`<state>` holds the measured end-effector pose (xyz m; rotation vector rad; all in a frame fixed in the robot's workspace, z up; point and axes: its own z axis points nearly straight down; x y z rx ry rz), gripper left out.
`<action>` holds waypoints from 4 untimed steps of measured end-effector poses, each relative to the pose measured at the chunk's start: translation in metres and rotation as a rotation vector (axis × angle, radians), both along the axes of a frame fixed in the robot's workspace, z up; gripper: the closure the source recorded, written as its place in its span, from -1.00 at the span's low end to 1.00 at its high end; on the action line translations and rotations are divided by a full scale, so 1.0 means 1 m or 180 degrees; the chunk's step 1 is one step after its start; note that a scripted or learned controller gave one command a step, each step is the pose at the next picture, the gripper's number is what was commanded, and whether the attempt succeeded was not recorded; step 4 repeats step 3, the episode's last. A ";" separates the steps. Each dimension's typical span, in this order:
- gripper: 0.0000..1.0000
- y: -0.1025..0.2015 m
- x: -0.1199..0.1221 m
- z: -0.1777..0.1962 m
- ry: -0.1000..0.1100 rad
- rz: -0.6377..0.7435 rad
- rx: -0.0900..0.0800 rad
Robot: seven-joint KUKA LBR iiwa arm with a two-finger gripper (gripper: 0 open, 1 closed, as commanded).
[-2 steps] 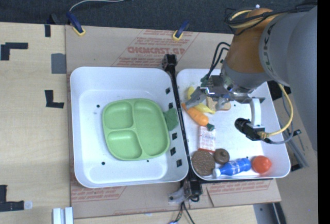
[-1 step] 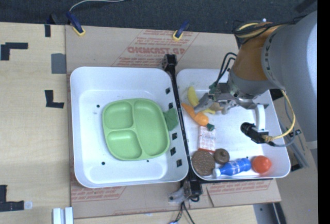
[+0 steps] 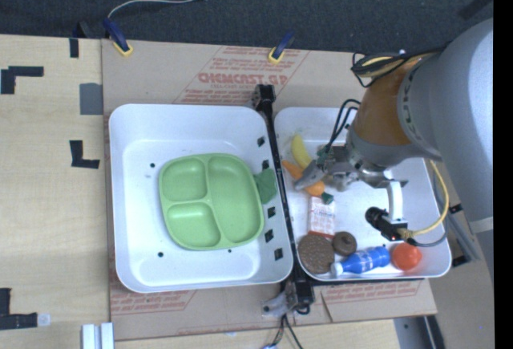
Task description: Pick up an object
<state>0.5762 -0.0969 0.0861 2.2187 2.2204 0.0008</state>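
Note:
My gripper (image 3: 319,176) is low over the left part of the right bin (image 3: 429,179), hanging from the grey arm with the orange band. Right beside it lie a yellow banana (image 3: 300,150), an orange wedge (image 3: 292,169) and a small orange piece (image 3: 317,189) just under its tip. Nearer the front of the bin lie a white and red packet (image 3: 322,219), a brown round cookie (image 3: 317,253), a small brown ring (image 3: 345,243), a blue bottle (image 3: 365,261) and an orange ball (image 3: 407,257). Nothing is visibly held.
The left bin (image 3: 132,179) holds a green divided plate (image 3: 212,200) with a green piece (image 3: 267,184) at its right rim. A black divider (image 3: 275,179) runs between the bins. A black cable fitting (image 3: 381,220) hangs over the right bin.

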 end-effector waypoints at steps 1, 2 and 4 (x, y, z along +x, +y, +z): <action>-1.00 0.002 0.010 0.000 0.0002 -0.0001 0.0001; 1.00 0.002 0.010 0.010 -0.0002 0.0000 -0.0004; 1.00 0.084 0.026 0.098 0.0007 0.0004 0.0007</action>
